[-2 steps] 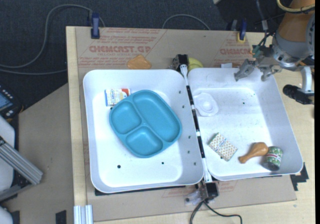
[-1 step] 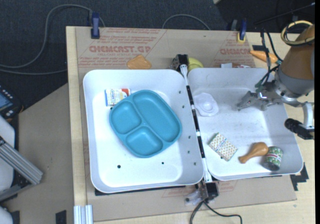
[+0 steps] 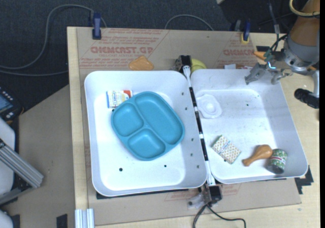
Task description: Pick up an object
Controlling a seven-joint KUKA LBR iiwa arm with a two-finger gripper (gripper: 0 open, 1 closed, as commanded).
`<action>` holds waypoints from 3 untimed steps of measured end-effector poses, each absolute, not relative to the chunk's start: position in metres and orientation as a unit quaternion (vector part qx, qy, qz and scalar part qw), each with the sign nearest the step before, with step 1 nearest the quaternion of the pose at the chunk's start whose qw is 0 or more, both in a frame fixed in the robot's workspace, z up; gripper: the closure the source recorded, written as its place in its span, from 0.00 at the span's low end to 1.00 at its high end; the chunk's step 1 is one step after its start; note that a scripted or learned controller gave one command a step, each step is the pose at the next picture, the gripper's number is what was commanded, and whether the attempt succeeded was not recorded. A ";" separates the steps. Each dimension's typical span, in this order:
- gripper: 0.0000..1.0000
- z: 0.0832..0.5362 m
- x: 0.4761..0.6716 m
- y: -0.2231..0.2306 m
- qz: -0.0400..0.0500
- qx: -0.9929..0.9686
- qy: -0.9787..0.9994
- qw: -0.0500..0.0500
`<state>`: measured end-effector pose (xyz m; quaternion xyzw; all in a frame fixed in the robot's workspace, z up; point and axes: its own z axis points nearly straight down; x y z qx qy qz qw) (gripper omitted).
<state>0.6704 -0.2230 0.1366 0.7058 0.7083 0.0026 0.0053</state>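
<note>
The gripper [image 3: 264, 72] hangs at the upper right of the frame, fingers apart, holding nothing. The drumstick [image 3: 257, 155] lies at the lower right, in the right bin [image 3: 254, 112]. It looks light, hard and smooth. Its thin neck seems easiest to pinch.

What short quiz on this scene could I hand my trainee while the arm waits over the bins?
1. True or false: the blue divided plate lies in the left bin.
2. Which lies nearest the drumstick toy? A) patterned packet B) small can C) clear lid
3. Fill in: the end effector hangs over the right bin's ____ corner, far or near?

Key: 1 true; 2 B; 3 far.
</note>
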 end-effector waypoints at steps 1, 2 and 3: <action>0.00 0.091 0.609 -0.219 0.002 0.706 0.708 -0.005; 0.00 0.084 0.512 -0.220 0.001 0.707 0.707 -0.006; 0.00 0.087 0.592 -0.218 0.003 0.704 0.710 -0.003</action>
